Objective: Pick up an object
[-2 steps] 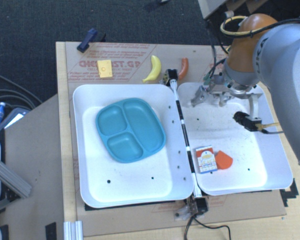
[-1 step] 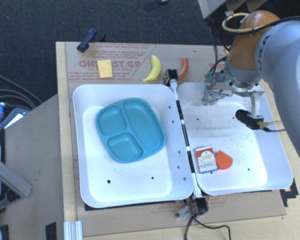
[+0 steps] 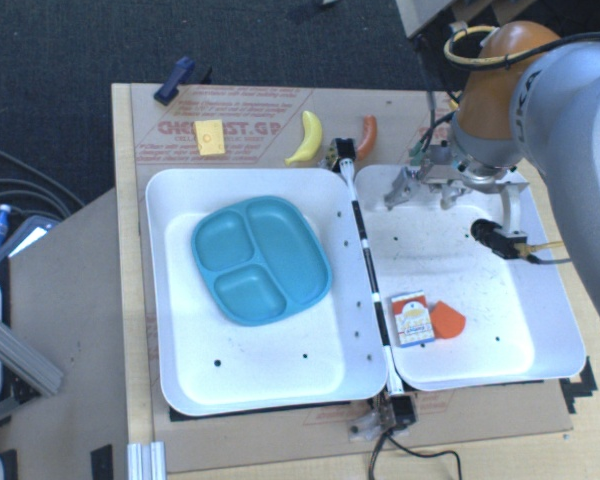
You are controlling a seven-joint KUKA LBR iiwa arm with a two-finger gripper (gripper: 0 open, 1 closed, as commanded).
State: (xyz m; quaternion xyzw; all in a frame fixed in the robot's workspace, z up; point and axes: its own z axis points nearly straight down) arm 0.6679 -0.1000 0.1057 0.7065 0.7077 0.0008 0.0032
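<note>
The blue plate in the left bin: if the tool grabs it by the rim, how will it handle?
The blue plate looks like moulded plastic, so probably stiff and light. It lies flat in the left bin, so it should slide when pushed, not roll. Its smooth, low rim may slip from the tool, and a grip at one edge would likely tilt it.

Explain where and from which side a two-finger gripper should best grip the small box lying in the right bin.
The small box lies flat near the right bin's left wall, with an orange piece touching its right side. Probably best to come straight down and pinch its near and far ends: those look free, while the long sides are crowded.
</note>
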